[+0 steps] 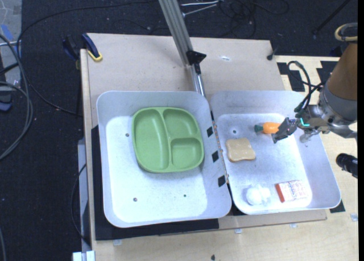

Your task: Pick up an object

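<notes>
Camera view: gripper [296,128] beside glossy orange carrot [269,127].

We see our arm [344,92] reaching in over the bench's right edge, its gripper [294,130] low, fingers [282,131] spread apart.

Grey arm [341,109], seemingly black cables [304,75]

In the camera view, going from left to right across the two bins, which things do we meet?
Green divided plate → toast slice → white ball → orange carrot toy → red-and-white box → end effector.
</notes>
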### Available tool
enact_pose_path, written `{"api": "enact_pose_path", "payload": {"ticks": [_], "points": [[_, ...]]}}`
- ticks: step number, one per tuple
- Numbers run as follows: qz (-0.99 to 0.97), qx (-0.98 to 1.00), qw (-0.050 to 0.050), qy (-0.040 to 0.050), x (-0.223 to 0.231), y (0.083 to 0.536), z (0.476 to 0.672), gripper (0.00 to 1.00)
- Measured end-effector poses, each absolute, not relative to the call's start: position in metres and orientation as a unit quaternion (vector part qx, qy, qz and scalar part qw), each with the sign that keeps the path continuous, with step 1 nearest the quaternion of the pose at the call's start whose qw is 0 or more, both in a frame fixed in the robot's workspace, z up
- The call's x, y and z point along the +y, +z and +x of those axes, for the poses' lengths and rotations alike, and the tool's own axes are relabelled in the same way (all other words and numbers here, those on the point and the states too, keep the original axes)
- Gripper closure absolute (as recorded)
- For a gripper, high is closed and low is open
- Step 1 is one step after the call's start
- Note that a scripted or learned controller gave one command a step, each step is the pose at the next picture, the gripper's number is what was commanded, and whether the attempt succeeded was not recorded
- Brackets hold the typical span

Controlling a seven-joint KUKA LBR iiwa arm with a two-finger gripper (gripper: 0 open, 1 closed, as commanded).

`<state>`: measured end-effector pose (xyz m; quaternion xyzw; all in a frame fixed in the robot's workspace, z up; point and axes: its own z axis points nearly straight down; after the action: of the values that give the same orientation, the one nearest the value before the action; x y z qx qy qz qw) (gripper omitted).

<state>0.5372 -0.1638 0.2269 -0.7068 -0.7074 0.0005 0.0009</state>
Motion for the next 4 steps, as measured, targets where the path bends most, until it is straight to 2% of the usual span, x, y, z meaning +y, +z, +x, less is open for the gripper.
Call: {"api": "enact_pose_path", "payload": {"ticks": [1, 4], "points": [[-0.707, -0.707, 0.000, 0.0001, -0.164, 0.227, 0.538, 0.00], [-0.707, -0.707, 0.000, -0.0008, -0.166, 0.093, 0.541, 0.00]]}}
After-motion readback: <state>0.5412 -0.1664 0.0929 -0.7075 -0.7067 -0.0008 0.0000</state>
